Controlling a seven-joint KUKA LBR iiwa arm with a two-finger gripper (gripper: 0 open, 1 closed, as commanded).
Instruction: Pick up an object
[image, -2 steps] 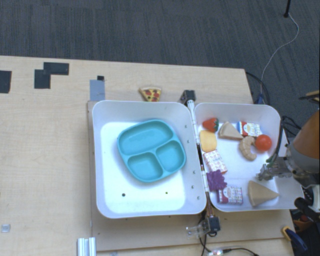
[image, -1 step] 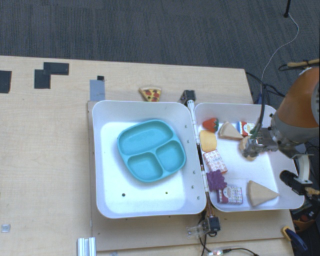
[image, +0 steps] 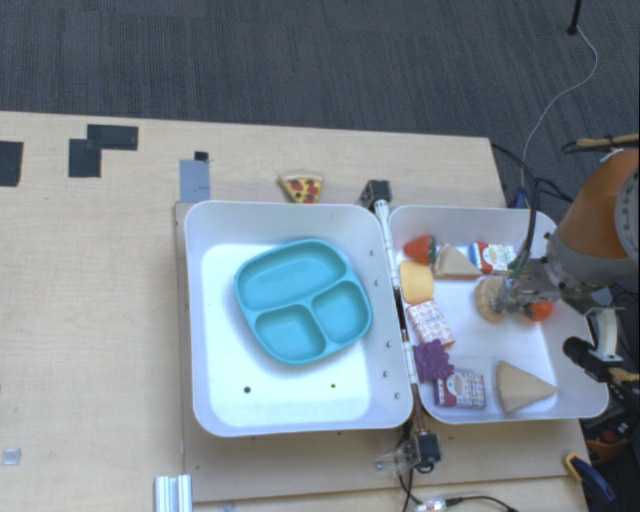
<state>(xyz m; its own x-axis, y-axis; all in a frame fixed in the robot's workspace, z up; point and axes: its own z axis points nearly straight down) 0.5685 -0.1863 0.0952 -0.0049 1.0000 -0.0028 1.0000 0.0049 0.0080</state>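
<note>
The right bin (image: 480, 350) holds several small food toys: a strawberry (image: 420, 248), a yellow block (image: 417, 282), a pink-and-white packet (image: 428, 322), a purple piece (image: 433, 358), a small carton (image: 462, 388), a tan wedge (image: 520, 383), a pale sandwich wedge (image: 455, 262), a small red-and-white bottle (image: 494, 256) and a round tan cookie (image: 492, 298). My gripper (image: 518, 297) is down in this bin at its right side, right at the cookie and beside a small orange piece (image: 541, 310). The arm's body hides the fingertips.
A blue three-compartment plate (image: 303, 300) lies in the left bin (image: 230, 400). A pizza-slice toy (image: 301, 187) sits on the bench behind the bins. Cables hang along the right side near the arm (image: 600, 220).
</note>
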